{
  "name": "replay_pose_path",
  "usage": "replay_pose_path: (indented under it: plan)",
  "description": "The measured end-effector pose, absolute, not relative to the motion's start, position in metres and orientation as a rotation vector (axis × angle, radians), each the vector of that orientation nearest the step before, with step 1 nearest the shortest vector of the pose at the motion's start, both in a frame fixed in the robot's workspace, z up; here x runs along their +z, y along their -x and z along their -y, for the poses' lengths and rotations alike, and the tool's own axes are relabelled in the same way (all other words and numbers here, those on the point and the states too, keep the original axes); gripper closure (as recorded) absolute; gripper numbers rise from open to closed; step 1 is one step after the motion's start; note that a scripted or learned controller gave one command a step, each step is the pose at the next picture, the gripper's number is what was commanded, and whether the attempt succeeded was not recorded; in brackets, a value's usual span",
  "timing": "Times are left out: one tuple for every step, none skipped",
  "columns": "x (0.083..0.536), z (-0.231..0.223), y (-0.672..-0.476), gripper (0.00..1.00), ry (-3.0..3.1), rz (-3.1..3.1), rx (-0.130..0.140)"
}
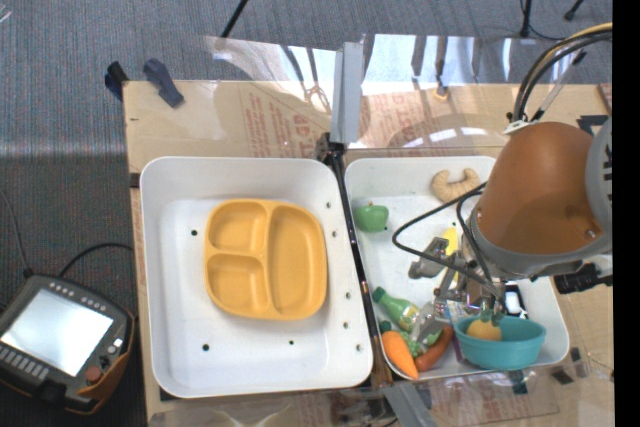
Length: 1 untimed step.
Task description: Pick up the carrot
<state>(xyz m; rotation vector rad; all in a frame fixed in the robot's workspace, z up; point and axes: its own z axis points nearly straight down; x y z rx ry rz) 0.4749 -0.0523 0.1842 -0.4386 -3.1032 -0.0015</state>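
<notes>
The carrot (400, 354) lay in the near left corner of the right bin (400, 187), close to the front wall, with its thick end pointing away from the wall. Just beside it on the right was a small reddish piece (436, 352), and further right a teal bowl (500, 342) stood at the front edge with a small orange thing (484, 329) inside. Above the carrot a green bottle (397, 307) lay on its side. The jaws (450, 300) hung over this crowded part, near the bottle and the bowl and a little apart from the carrot; it was not possible to tell if they were released or clenched, because cables and metal parts covered them, and nothing could be seen between them. The grey arm with its orange band (545, 185) covered the right side of this bin. Further back in the same bin were a green apple-like fruit (372, 216) and a beige curved piece (455, 183). In the left bin (180, 205) a yellow divided plate (266, 258) rested in the middle. Behind both bins the tabletop (230, 120) was brown, with a dark clamp (160, 81) at its far left corner.
</notes>
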Motion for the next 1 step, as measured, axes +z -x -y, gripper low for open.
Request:
replay_pose_path:
  plan:
    - [0.1866, 0.0638, -0.5378, 0.00, 0.510, 3.100, -0.001]
